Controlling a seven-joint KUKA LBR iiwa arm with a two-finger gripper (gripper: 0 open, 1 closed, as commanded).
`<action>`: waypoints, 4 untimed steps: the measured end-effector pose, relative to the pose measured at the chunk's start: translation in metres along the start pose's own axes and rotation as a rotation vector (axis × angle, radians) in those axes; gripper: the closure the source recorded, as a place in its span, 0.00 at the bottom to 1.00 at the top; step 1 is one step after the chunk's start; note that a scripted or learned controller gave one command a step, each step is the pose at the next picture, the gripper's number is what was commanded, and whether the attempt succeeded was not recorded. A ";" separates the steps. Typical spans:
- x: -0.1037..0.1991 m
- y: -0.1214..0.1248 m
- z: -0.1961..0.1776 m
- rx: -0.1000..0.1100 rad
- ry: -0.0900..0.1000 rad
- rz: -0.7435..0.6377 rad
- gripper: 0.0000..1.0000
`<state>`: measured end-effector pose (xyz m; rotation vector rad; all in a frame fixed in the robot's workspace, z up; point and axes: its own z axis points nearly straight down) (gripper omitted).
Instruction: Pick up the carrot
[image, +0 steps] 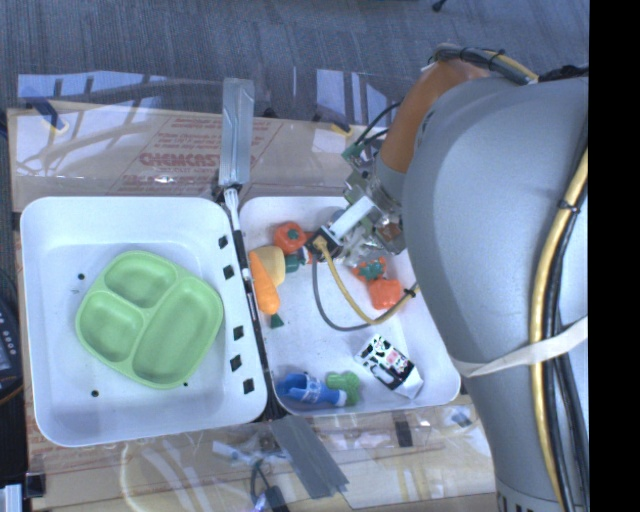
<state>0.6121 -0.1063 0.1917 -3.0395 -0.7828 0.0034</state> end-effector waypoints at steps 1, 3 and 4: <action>0.016 -0.008 0.101 0.002 -0.002 0.201 1.00; 0.025 -0.002 0.101 0.002 -0.002 0.293 1.00; 0.041 0.001 -0.028 -0.003 0.005 0.297 1.00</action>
